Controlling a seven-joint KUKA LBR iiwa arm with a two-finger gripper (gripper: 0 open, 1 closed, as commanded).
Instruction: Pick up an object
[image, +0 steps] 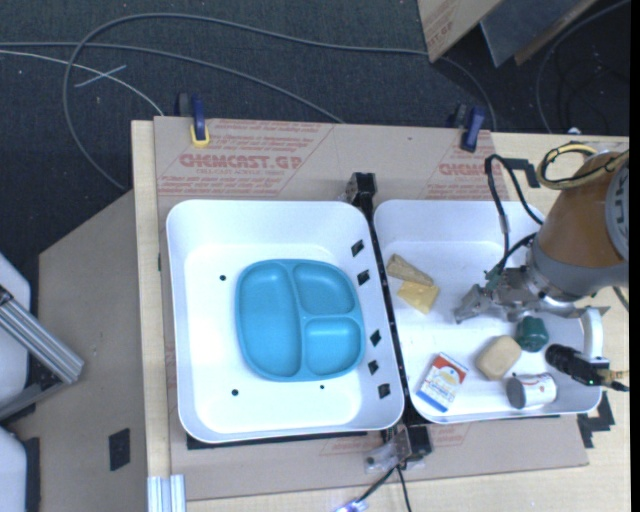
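Two shallow white plastic bins were seen side by side on the bench, the left bin (190, 300) and the right bin (440, 215). In the left bin one light-blue plastic plate with three compartments (298, 318) was laid flat near the middle. In the right bin six loose things were counted: two tan wedge-shaped blocks (413, 281) lying touching each other toward the bin's left side, one small red, white and blue carton (442, 380) near the front wall, one beige rounded lump (498, 357), one dark green ball (532, 331) just beside that lump, and one white cylinder with a grey end (530, 390) at the front right. The grey arm with its orange band (582, 225) was reached in over the right bin, and the two-finger gripper (497, 297) was placed low, between the wedges and the green ball. How far the jaws stood apart could not be told, and nothing was seen between them.
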